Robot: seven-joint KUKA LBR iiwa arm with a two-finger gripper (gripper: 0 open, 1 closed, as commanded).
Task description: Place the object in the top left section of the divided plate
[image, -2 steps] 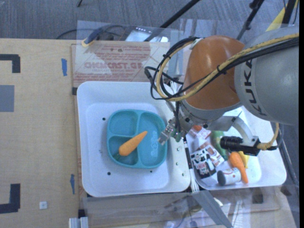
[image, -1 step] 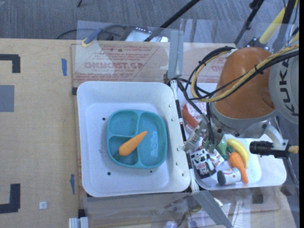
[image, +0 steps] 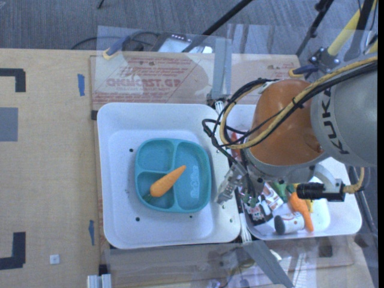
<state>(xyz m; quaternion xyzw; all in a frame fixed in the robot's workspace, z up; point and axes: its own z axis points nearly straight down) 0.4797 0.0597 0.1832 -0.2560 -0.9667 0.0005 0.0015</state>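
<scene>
- Pincer [image: 231, 182] parts of pale metal are seen below the orange wrist band, over the seam between the two bins, just beside the right rim of the plate; whether it is wide or narrow cannot be told, since the tips are blurred and partly hidden by cables.
- No object is seen held by the pincer.
- A teal plastic divided plate [image: 195, 164] with rounded corners is set in the left shallow white bin [image: 114, 179], roughly at its middle.
- An orange toy carrot [image: 167, 181] is laid at a slant across the plate; its thick end is down and to the left, and its thin tip points up and to the right.
- The carrot is placed over the ridges that divide the sections, so that it sits mostly in the lower left part, with its tip at the middle of the plate; the upper left section is not covered by it.
- The grey arm with its orange band [image: 288, 125] is seen above the right white bin [image: 345, 218], wrapped with yellow and black cables.
- Several small objects are piled in the right bin, among them a second orange piece [image: 302, 210] and a white cylinder [image: 289, 224]; they are partly hidden under the arm.
- Both bins are carried by a tan tabletop [image: 48, 161] marked with black corner marks and blue tape.
</scene>
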